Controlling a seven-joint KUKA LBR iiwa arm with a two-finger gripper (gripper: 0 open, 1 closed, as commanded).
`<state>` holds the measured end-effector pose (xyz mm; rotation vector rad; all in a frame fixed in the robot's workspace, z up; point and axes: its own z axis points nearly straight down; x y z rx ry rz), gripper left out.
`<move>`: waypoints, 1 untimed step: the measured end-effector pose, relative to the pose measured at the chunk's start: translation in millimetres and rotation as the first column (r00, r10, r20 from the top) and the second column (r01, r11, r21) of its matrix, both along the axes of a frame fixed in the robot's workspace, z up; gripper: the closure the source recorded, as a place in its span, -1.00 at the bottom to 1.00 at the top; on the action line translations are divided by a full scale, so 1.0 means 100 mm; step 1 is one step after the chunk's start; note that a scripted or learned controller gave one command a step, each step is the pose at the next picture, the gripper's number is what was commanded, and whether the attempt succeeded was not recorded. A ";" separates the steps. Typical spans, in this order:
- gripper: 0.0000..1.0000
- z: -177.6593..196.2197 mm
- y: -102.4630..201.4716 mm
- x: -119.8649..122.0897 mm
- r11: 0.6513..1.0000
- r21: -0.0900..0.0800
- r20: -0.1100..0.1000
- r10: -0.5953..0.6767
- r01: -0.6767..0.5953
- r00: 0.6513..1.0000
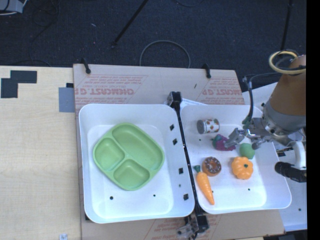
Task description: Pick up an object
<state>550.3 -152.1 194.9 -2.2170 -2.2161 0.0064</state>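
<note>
The right bin (272,196) holds several small toys. A small printed can (208,126) lies at the back, with a purple toy (221,143) in front of it. A green ball (246,151), an orange pumpkin (242,167), a chocolate donut (211,166) and a carrot (205,186) lie nearer the front. My gripper (246,138) hangs low over the bin's right middle, just above the green ball and right of the purple toy. It looks open, with nothing held between its fingers.
The left bin (95,204) carries a green divided plate (128,155). A black divider (183,156) separates the two bins. The grey arm with its orange band (292,91) comes in from the right, with cables and a black part (290,171) beside the bin's right rim.
</note>
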 end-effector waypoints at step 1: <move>-1.00 -0.53 0.03 -0.12 1.000 0.001 -0.001 0.000 0.000 1.000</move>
